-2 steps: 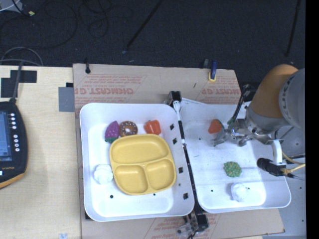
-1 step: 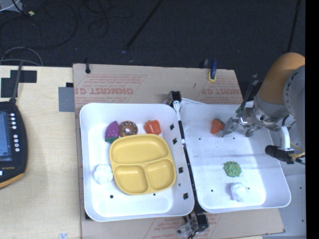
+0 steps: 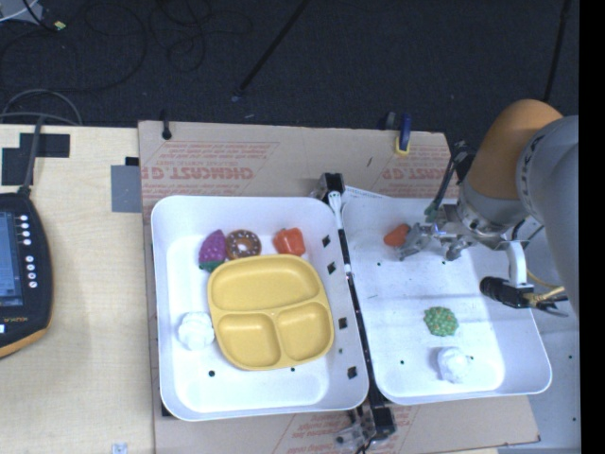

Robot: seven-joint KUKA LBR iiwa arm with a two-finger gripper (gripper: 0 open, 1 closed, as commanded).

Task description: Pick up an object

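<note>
In the right bin (image 3: 492, 348), a small orange-red toy (image 3: 396, 235) lies near the far left corner. A green knobbly toy (image 3: 440, 322) sits mid-bin, and a white toy (image 3: 454, 364) lies just in front of it. My gripper (image 3: 433, 245) hangs low over the far part of this bin, just right of the orange-red toy. It is open, with nothing between its fingers. The left fingertip is close to the orange-red toy; whether they touch is unclear.
The left bin (image 3: 170, 253) holds a yellow divided plate (image 3: 269, 310), purple grapes (image 3: 213, 249), a chocolate donut (image 3: 243, 244), an orange pepper (image 3: 289, 242) and a white lump (image 3: 196, 329). A black ridge (image 3: 340, 282) separates the bins. A pendant (image 3: 14, 272) lies far left.
</note>
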